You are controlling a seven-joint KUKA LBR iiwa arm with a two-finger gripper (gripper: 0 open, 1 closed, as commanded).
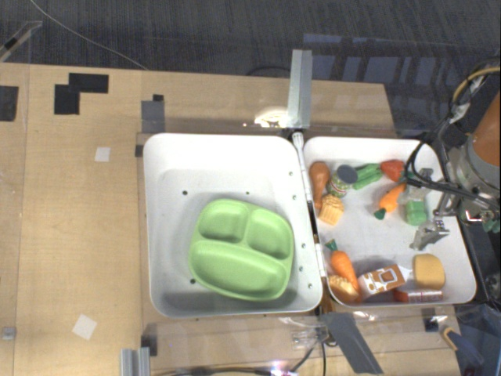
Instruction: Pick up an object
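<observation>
The right bin (450, 288) holds several toy foods. Along its far side lie a brown sausage-like piece (318, 175), a small jar (340, 185), a green vegetable (365, 175), a red-orange piece (392, 168) and a small carrot (387, 199). A pale yellow piece (332, 209) lies by the left wall. At the near side are a larger carrot (341, 263), an orange-and-white packet (383, 279) and a yellow block (429, 271). My gripper (429, 235) hangs over the right part of this bin, just above the yellow block and beside a pale green item (415, 209).
The left bin (168, 171) holds a green divided plate (243, 249). A metal post (300, 88) stands behind the seam between the bins. The arm (479, 159) and its cables cover the right bin's far right corner. Bare wooden bench (70, 233) lies to the left.
</observation>
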